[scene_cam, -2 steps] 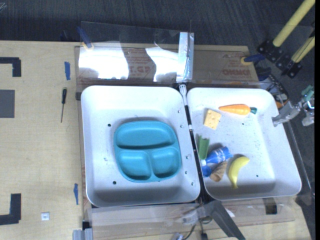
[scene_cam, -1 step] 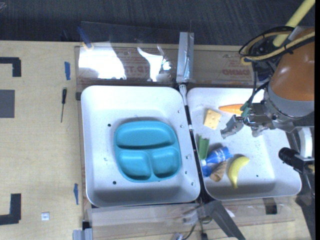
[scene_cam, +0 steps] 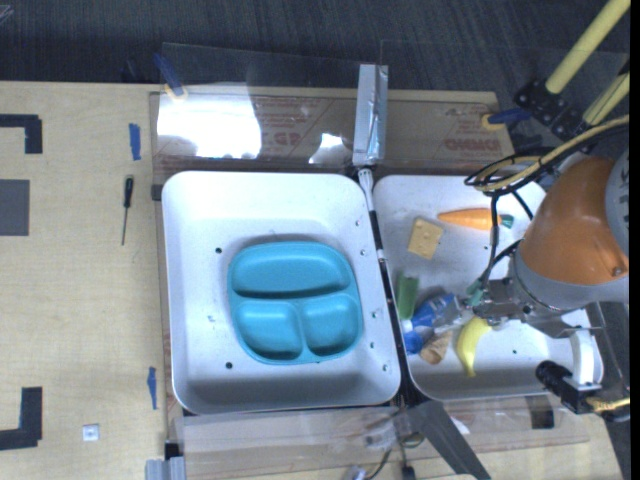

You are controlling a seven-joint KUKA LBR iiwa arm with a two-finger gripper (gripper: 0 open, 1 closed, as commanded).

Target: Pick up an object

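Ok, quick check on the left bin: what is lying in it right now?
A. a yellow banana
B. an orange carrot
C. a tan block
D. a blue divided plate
D: the blue divided plate lies in the middle of the left bin, while the banana, carrot and tan block all lie in the right bin.

red printing on cardboard sheet (scene_cam: 400,128) behind bins, too blurred to read
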